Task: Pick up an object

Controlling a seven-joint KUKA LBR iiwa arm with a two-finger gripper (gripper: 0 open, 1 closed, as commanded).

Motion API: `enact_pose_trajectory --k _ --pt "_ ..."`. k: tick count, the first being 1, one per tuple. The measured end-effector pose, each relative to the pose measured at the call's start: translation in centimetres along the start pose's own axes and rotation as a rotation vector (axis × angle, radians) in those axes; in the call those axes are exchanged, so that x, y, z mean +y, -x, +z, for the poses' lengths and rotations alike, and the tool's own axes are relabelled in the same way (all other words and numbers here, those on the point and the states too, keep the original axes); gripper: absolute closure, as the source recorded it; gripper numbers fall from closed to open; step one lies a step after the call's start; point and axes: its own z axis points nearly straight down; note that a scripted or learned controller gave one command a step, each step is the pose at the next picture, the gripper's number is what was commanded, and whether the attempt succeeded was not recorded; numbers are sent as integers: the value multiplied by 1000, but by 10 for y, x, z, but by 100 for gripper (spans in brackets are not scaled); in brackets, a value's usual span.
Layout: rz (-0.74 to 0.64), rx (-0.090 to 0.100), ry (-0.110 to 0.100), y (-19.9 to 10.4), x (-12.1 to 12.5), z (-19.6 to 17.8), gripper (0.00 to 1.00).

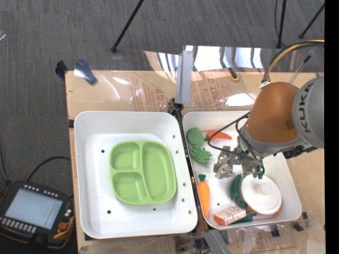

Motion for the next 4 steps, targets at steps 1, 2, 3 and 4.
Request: enact_pose_trajectory --k 1,2,3,4 --pt "-1 1 0 0 0 1 0" --pt "37 -7 -1 -51 -41 17 0" --pt "190 4 0 -62 -8 19 0" --pt "383 1 -1 25 -12 19 0"
